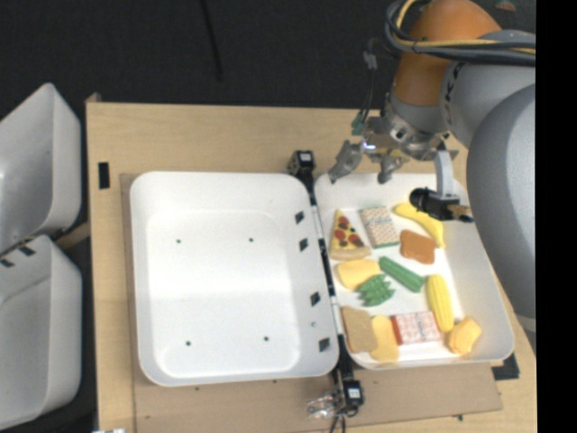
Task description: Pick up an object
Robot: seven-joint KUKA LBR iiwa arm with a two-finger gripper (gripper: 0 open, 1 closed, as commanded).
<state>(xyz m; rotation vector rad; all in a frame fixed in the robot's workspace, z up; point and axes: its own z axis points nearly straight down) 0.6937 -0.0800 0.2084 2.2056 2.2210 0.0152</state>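
While hovering over the far left corner of the right bin point(464, 273), the tool point(368, 165) is holding its two fingers point(345, 164) spread apart w/ nothing btwn them. It's hanging off the grey arm point(491, 79), which is reaching in from the right, orange band point(433, 34) showing above the wrist.

All the pickable pcs are lying in the right bin, just near of the tool:
- Closest: a pizza slice point(347, 233) is lying along the bin's left wall, w/ a green-and-white cracker point(379, 225) just right of it.
- A banana point(422, 222) is lying further right.
- A brown patty point(416, 246) is sitting just near of the banana.
- Mid bin: a yellow cheese wedge point(358, 271) is sitting on the left, a green leafy pc point(377, 289) is touching its near side, and a green cucumber point(401, 273) is lying at a slant beside them.
- A corn cob point(439, 300) is lying right of the cucumber.
- Near end, left to right: a brown toast slice point(359, 327), a yellow chunk point(385, 339), a red-and-white box point(416, 327) and an orange-yellow pc point(464, 335).

A left bin point(216, 278) is sitting beside the right one, rims meeting. Both are resting on the tan tabletop point(207, 133).
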